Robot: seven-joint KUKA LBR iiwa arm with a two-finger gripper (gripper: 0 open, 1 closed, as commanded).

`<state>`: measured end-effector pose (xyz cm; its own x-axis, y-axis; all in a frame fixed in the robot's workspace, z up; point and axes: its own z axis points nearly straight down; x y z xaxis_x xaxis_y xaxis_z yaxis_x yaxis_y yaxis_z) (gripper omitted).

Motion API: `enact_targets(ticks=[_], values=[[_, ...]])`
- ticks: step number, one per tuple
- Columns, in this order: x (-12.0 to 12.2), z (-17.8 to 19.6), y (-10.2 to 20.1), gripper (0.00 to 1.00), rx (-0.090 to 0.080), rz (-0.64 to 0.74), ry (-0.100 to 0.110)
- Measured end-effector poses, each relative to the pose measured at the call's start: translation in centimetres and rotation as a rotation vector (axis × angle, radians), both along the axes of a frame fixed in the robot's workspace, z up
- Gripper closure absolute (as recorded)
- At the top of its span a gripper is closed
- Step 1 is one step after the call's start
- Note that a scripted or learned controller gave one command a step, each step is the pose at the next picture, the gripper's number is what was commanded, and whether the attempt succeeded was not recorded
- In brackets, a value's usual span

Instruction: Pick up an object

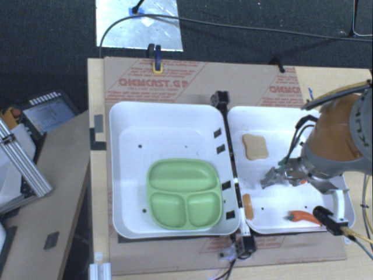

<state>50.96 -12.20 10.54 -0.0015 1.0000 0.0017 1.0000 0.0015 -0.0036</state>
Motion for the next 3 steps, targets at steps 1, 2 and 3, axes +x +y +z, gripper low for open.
enact_targets(ticks=[1, 2, 3], values=[[0.1, -2.2, 0.0, 0.00, -0.001, 0.000, -0.003], [0.1, -1.0, 0.0, 1.00, -0.002, 0.000, -0.006], [0.8, 3.4, -0.3, 1.00, -0.003, 0.002, -0.008]])
